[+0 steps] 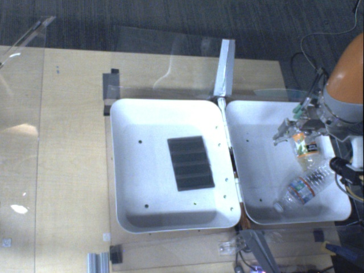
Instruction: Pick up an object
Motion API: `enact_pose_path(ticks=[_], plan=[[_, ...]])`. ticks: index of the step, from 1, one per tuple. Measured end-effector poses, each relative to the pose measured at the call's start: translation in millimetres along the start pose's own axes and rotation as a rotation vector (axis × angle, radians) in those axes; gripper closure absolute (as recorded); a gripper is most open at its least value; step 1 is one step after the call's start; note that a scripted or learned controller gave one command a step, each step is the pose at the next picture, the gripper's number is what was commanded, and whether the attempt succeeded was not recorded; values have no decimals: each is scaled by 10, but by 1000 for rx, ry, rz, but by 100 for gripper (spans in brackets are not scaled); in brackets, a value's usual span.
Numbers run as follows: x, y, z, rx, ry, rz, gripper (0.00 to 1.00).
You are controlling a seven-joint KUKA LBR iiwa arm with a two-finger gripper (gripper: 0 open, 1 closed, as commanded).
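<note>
Two shallow white bins sit side by side on the pale wooden tabletop [62,169]. The left bin [128,124] holds a dark, flat rectangular block [190,162] with ribbed bands across its top, lying near the middle of the floor with its long axis running from upper left to lower right. The right bin [250,124] holds two clear plastic bottles. One bottle [303,187] lies on its side in the lower right part, its long axis slanting from the lower left, where the cap end appears to point, up to the right; it is crinkled and see-through with a bluish label. The other bottle [305,150] lies just above it, carrying an orange and dark label, with its upper end right under the hand [296,128]. The grey arm with its orange band reaches in from the right, and whether the hand is released or clenched cannot be told from this blurred, slanted look.
</note>
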State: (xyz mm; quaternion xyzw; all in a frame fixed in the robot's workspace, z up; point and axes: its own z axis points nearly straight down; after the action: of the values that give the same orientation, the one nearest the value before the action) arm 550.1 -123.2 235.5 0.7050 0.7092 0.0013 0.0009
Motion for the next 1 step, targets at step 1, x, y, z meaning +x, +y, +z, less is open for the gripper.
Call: enact_pose_path(ticks=[1], plan=[[122,364,-225,-4,0,33,0]])
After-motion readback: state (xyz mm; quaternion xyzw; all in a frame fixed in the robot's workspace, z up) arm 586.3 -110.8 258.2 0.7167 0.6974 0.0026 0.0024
